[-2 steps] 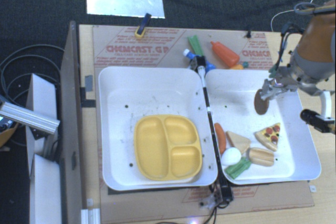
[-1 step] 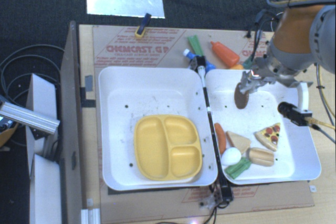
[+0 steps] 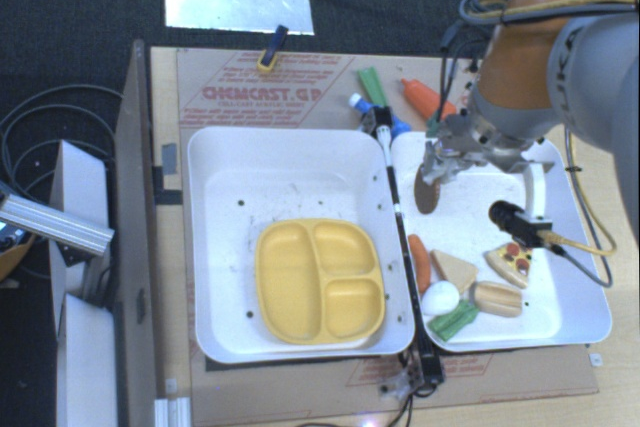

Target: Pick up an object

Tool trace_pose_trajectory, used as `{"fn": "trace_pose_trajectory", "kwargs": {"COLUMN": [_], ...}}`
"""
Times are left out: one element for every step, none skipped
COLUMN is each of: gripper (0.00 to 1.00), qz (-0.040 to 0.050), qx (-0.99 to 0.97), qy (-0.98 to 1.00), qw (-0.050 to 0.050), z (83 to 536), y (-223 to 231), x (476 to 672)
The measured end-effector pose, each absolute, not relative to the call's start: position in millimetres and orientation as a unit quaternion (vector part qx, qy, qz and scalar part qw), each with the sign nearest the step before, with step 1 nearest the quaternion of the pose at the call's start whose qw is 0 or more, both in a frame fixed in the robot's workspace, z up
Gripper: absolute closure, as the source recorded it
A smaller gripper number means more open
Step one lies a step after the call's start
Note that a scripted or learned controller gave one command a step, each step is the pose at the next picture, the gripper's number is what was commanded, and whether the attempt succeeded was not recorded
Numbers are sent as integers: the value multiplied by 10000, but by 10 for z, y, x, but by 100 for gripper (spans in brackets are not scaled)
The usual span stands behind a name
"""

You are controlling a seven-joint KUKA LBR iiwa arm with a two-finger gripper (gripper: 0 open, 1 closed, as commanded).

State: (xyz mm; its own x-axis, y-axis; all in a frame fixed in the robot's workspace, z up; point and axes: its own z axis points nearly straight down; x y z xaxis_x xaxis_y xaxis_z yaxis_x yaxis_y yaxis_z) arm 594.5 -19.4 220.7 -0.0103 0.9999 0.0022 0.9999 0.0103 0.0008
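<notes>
My gripper (image 3: 433, 175) hangs over the back left part of the right bin (image 3: 580, 305), close to the divider. A small brown oval piece (image 3: 427, 197) sits with its top end between the fingers, so the gripper is shut on it. At the front of the same bin lie an orange carrot (image 3: 421, 262), a white egg (image 3: 440, 297), a green piece (image 3: 456, 320), a tan wedge (image 3: 455, 268), a wooden roll (image 3: 497, 299) and a pizza slice (image 3: 510, 263).
A yellow divided plate (image 3: 320, 280) lies in the left bin (image 3: 230, 175). Behind the bins on the board rest a green stick (image 3: 371, 86), a blue piece (image 3: 362, 103), an orange carrot (image 3: 425, 98) and a yellow-blue tool (image 3: 271, 50).
</notes>
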Motion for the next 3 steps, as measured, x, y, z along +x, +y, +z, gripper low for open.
{"fn": "trace_pose_trajectory", "kwargs": {"gripper": [100, 100, 100], "qz": [-3, -6, -7], "qx": [-7039, -7070, -7035], "qy": [-7103, -7073, -7107], "qw": [-6, -6, 8], "z": [2246, 2367, 2418], "y": [338, 36, 634], "x": [5727, 5704, 5513]}}
